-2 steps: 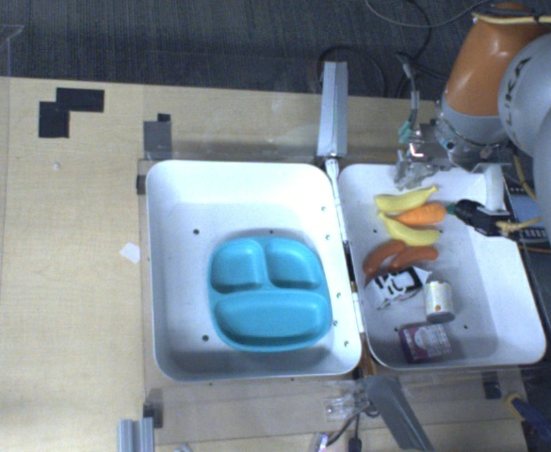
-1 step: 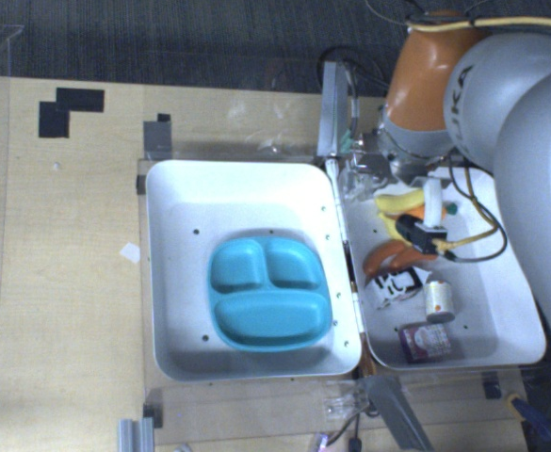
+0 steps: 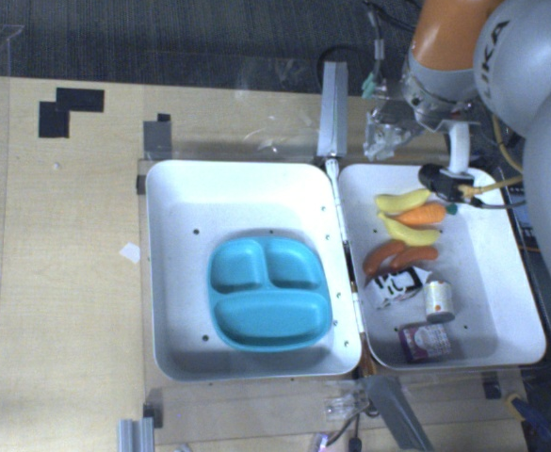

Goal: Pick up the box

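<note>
Above the far rim of the right white bin (image 3: 492,290) hangs the two-finger gripper (image 3: 385,139); whether it is open or closed, I cannot tell. The small dark purple box (image 3: 426,341) lies near the bin's front edge, just beside a white can (image 3: 437,299), so the descent should centre on the box, clear of the can.

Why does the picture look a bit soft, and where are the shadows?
Camera view: lighting is even and dim; the blue tray casts a soft shadow on the left bin; small items in the right bin look blurry, the box unreadable; the arm looms large and soft.
</note>
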Controlling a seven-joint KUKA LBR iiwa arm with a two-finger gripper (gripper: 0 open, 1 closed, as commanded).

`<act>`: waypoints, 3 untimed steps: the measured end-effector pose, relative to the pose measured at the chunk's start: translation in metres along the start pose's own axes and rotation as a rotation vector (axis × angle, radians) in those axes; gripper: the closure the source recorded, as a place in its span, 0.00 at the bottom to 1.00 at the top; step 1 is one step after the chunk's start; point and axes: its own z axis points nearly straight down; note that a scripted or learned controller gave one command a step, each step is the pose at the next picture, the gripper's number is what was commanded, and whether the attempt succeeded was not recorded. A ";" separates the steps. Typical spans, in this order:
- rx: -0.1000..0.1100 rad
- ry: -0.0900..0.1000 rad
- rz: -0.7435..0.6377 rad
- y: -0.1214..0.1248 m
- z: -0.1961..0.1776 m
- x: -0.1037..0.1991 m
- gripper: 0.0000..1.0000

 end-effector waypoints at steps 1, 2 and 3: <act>0.005 0.001 0.051 -0.016 0.079 0.076 1.00; 0.001 0.001 0.136 -0.004 0.007 0.081 1.00; 0.008 0.000 0.226 -0.016 0.121 0.142 1.00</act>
